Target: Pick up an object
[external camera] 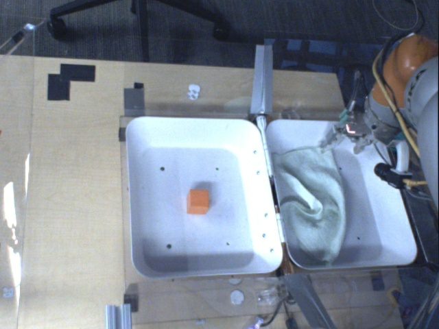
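Orange cube (pixel 198 201): small, solid colour, sits flat near the middle of the left bin (pixel 147 177), slightly toward its near edge, well apart from every wall. Nothing touching it.

Grey-green towel (pixel 312 208): crumpled, folded over itself, fills the left half of the right bin (pixel 384 232). It runs from near the bin's far edge down to its near edge and lies against the wall shared with the left bin.

Both bins white, shallow, rounded corners, side by side and touching along the centre. A metal bar (pixel 260 77) runs away from their junction toward the far edge of the worktop (pixel 68 184). Worktop is light wood; black L-shaped mark (pixel 68 79) near its far left corner, small white bit (pixel 194 91) beyond the left bin. Past the far edge: dark carpet and a black chair base (pixel 137 5).

Gripper (pixel 348 130): over the far edge of the right bin, just above the towel's top corner. Whether it touches the cloth, cannot tell. Gripper opening: cannot tell, too small and cluttered. Grey arm (pixel 418 94) with orange band enters from the right side.
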`<state>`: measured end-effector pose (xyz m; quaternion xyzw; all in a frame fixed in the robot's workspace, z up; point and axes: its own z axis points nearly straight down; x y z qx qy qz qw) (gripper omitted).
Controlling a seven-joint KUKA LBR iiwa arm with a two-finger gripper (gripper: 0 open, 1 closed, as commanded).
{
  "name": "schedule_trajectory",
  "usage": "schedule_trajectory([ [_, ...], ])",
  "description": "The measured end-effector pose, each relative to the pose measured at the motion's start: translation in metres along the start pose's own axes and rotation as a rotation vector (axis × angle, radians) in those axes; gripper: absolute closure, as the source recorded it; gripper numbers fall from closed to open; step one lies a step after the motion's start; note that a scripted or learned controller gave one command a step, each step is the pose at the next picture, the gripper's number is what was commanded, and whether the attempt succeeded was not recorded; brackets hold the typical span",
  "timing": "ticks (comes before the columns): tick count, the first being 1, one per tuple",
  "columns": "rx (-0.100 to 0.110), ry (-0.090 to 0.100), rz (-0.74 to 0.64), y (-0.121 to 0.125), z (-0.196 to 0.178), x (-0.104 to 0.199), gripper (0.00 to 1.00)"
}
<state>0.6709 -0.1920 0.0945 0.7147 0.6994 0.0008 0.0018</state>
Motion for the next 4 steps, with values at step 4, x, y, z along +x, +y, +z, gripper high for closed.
schedule_trajectory([
  [4,0.004,-0.001,0.522,0.000,-0.076,-0.001,1.00],
])
